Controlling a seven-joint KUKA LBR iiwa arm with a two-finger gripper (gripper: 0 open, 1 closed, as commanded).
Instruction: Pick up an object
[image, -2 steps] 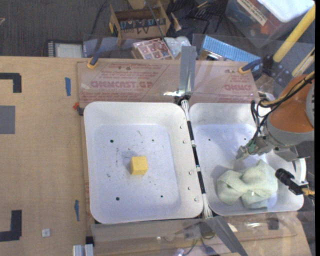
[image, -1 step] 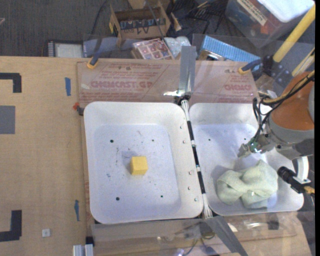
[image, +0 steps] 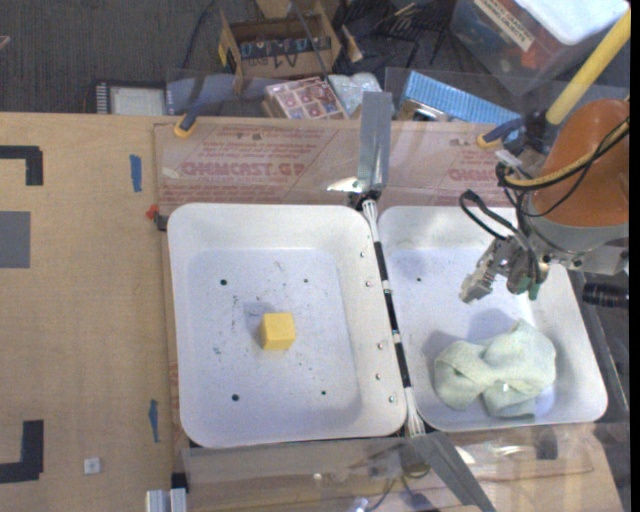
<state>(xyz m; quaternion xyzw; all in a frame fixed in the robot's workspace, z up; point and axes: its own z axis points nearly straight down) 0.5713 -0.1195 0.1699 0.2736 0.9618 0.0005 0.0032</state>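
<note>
A small yellow cube lies near the middle of the left bin. A crumpled pale green cloth fills the front of the right bin. My gripper hangs over the right bin, just beyond the cloth's far edge and apart from it. Its two fingers point down and stand open, with nothing between them.
The orange band of the arm and its cables loom over the right bin's far right corner. A metal divider clamp stands behind the seam between the bins. Clutter and boxes lie beyond the bench's back edge.
</note>
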